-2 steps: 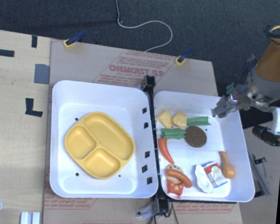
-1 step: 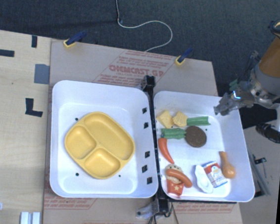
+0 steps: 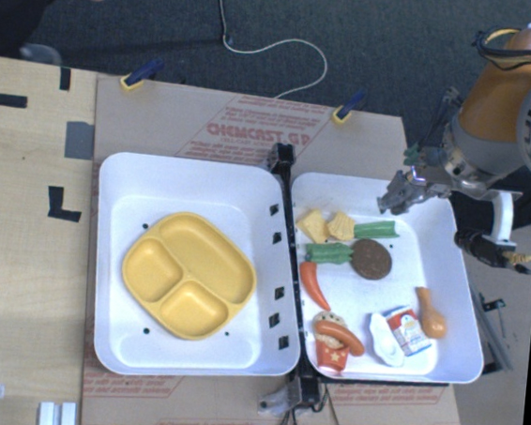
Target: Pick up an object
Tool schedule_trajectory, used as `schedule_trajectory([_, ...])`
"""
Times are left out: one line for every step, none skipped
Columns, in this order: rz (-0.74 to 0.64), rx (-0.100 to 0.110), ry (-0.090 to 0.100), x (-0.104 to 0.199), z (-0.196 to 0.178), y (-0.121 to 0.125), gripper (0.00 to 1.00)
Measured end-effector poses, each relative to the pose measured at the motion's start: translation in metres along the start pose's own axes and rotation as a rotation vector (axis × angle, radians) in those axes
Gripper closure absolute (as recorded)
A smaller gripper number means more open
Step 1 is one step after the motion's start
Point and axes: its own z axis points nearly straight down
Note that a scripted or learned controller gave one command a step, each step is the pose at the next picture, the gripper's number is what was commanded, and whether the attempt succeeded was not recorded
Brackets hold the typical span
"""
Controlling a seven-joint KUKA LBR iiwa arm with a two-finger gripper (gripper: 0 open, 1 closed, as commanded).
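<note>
Pale wooden surface (image 3: 16, 256) lying under even light, brown cardboard sheet (image 3: 246, 129) resting on it, blue-and-yellow clamps (image 3: 140, 73) gripping its far edge, dark grey floor (image 3: 378, 39) spreading beyond, thin white cable (image 3: 273, 47) looping across it.

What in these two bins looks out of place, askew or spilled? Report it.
Nothing stands out. The yellow tray lies flat in the left bin, turned askew to its walls. Toy foods lie loose in the right bin, none spilled over its rim. The claw hovers above the far edge.
</note>
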Motion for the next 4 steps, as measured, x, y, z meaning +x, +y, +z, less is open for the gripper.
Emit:
schedule_trajectory([0.001, 0.001, -0.001, 0.053, 0.009, -0.011, 1.00])
schedule_trajectory([0.004, 0.001, -0.002, 0.048, 0.020, -0.006, 1.00])
schedule_trajectory([0.003, -0.001, -0.001, 0.047, 0.002, 0.004, 1.00])
schedule_trajectory([0.004, 0.001, -0.002, 0.040, 0.018, -0.003, 1.00])
